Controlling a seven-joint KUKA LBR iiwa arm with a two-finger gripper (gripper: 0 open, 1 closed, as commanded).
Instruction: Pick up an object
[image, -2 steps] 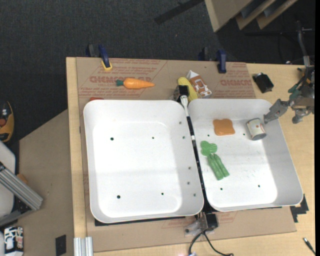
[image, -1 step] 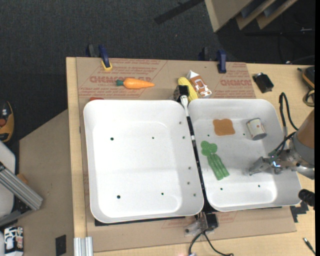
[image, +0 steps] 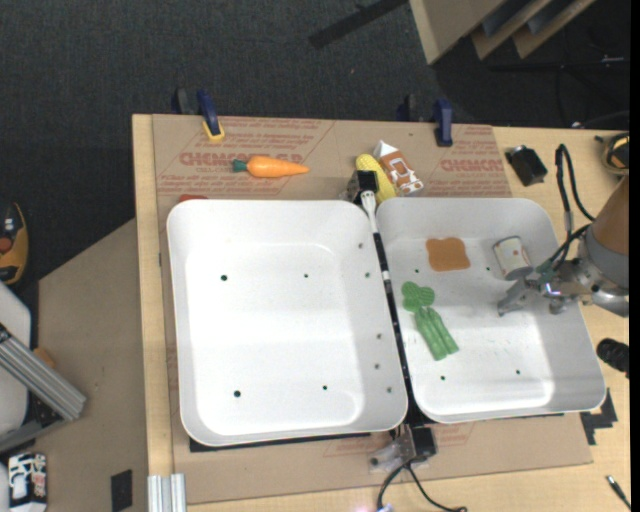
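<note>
Low over the right bin (image: 560, 390), hand (image: 520, 297) is unreadable, spread or pinching. Nearby small grey cup (image: 508, 253) looks light, stiff, slippery; its rim suits gripping.

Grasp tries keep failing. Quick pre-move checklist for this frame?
1. Targets in the right bin: ok. Green toy, brown patch and grey cup all lie in it.
2. Gripper over the right bin: ok, low beside the cup, on its near side.
3. Something held between the fingers: cannot tell, too small and blurred.
4. Nearest target free of neighbours: ok. The cup sits apart from the patch and the toy.
5. Carrot and the yellow and orange items lie on the board behind the bins: not ok as targets from this pose.
6. Cable near the arm at right: cannot tell if it could snag.
</note>
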